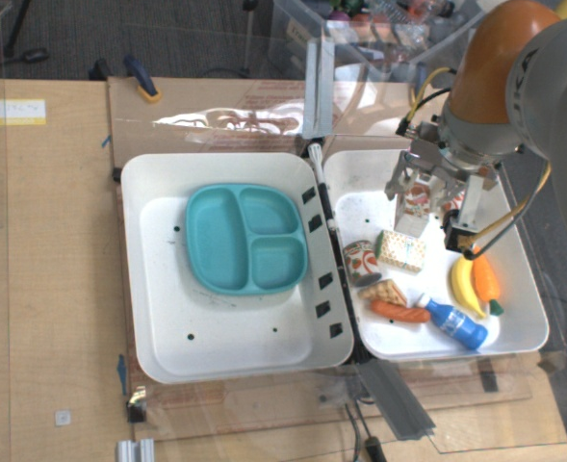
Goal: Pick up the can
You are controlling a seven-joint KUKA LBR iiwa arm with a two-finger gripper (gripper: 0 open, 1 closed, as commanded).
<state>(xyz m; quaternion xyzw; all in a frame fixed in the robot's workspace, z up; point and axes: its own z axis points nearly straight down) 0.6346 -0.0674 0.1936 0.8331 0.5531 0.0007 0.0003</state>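
The gripper [425, 200] hangs over the back half of the right bin [524, 258], its fingers pointing down. Between the fingers sits a small can [419, 198] with a red and white label, so the gripper is shut on it. The can's lower end is just above a small patterned box [401, 250]. Whether the can touches the bin floor is unclear. The wrist hides the can's top.
In the right bin lie a round brown-red item [360, 261] by the divider, a carrot-like piece [396, 310], a blue bottle [454, 322], a banana [465, 287] and an orange item [486, 282]. The left bin [158, 287] holds a teal divided plate [244, 237].
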